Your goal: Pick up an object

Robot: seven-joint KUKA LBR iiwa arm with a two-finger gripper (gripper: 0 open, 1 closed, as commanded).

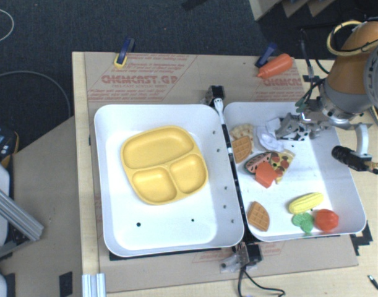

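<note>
Camera view: the right bin [343, 184] carries two waffles [258, 216], a corn cob [305, 202], a tomato [326, 219], a red block [265, 174] and pizza [276, 161]. The hand [292, 127] hangs over a pale crumpled item, grip impossible to read. One yellow tray [164, 164] fills the left bin [108, 166].

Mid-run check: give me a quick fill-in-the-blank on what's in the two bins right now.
1. The yellow divided plate lies in the ____ bin.
2. The plate has ____ compartments.
3. The corn cob lies in the ____ bin, beside the red tomato.
4. The gripper hovers over the ____ bin, near its far edge.

Missing words: left; three; right; right
</note>
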